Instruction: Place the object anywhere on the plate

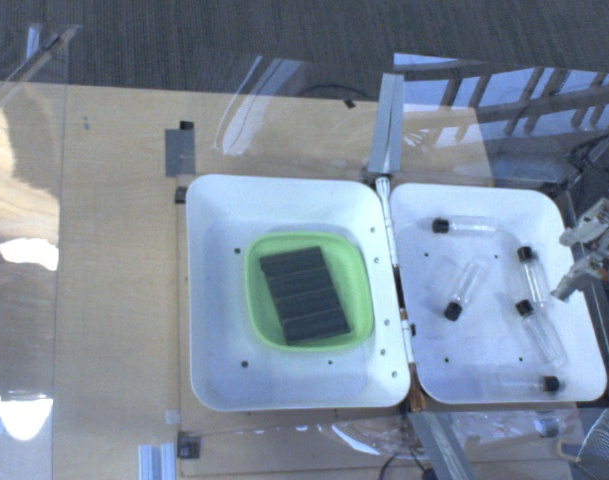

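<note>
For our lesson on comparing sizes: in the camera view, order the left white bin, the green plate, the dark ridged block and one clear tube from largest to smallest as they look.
1. Left white bin
2. Green plate
3. Dark ridged block, lying on the plate
4. Clear tube in the right bin

Each gap is plain; none look alike.

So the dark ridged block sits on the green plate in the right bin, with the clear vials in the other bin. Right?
Not quite. The camera view shows the green plate and dark ridged block in the left bin; the clear vials lie in the right bin.
</note>
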Controlling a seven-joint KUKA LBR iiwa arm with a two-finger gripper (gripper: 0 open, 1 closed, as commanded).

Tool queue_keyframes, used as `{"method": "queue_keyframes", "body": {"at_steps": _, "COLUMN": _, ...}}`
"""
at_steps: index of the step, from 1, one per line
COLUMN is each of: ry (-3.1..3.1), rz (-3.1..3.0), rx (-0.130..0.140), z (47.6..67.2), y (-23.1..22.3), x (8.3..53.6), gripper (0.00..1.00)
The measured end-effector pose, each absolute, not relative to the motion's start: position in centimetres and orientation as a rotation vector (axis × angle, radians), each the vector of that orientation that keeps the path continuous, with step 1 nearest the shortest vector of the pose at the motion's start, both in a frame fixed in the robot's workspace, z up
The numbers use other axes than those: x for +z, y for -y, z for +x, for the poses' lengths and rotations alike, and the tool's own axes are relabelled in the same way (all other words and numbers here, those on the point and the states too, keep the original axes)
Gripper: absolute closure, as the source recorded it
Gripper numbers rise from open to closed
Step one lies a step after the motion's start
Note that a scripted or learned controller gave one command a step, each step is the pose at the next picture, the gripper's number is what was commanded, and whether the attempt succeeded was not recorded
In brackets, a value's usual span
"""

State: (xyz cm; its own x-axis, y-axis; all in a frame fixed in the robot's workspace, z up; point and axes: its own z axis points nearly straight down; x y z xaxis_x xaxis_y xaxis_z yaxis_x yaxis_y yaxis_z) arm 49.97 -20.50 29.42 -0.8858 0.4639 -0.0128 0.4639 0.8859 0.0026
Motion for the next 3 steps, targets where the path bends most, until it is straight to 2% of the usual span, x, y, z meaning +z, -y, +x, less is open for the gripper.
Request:
{"method": "queue_keyframes", "body": {"at_steps": 1, "ry": -3.115, "rz": 0.304, "rx": -0.002, "z": 50.5, "y": 20.5, "x": 30.6, "gripper": 0.00}}
{"method": "queue_keyframes", "body": {"at_steps": 2, "ry": -3.125, "rz": -0.083, "rx": -0.007, "z": 49.0, "y": 20.6, "x": 33.7, "gripper": 0.00}}
{"method": "queue_keyframes", "body": {"at_steps": 3, "ry": -3.075, "rz": -0.580, "rx": -0.008, "z": 49.4, "y": 20.5, "x": 34.2, "gripper": 0.00}}
